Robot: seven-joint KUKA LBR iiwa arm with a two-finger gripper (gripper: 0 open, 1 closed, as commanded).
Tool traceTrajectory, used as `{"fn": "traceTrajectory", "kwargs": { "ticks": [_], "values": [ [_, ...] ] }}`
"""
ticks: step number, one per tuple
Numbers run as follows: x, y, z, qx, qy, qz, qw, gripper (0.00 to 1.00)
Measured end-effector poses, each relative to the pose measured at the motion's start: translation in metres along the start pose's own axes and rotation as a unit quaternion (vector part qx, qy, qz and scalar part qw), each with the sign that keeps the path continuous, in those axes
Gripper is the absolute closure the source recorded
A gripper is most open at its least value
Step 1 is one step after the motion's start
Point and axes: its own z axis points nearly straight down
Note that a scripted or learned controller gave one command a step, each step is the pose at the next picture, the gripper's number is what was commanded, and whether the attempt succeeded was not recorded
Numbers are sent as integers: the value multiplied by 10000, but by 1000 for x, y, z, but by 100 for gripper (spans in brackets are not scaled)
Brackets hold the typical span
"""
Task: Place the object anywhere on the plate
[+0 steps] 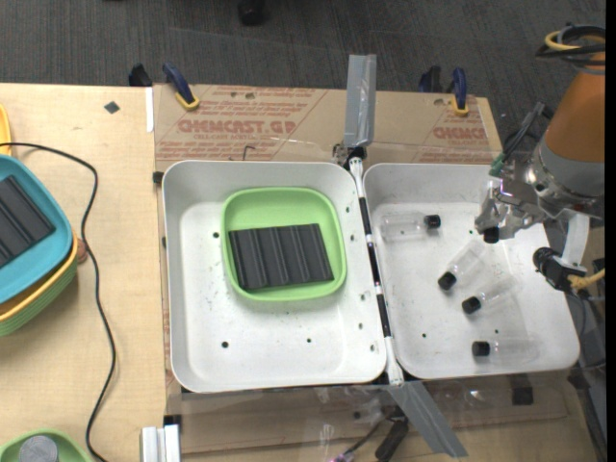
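Note:
A green square plate [238, 210] lies in the left bin [192, 335], with a black ridged mat [284, 256] on it. Several clear vials with black caps lie in the right bin [423, 349]: one [409, 226] near the back, two [467, 266] [489, 298] in the middle, one [499, 345] near the front. My gripper [491, 227] hangs low over the right bin's back right part, just above and right of the middle vials. A small dark tip shows at its lower end; whether that is a vial cap is unclear.
Cardboard with blue clamps [180, 87] lies behind the bins. A grey strip [359, 104] stands at the back between them. Stacked teal and green plates [29, 243] and a black cable [91, 287] are on the wooden bench to the left.

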Motion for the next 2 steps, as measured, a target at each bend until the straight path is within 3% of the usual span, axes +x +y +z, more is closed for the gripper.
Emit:
{"fn": "traceTrajectory", "kwargs": {
  "ticks": [1, 2],
  "values": [
    [0, 0, 0, -2, 1, 1, 10000, 0],
    [-26, 7, -38, 2, -1, 1316, 9913, 0]
  ]
}}
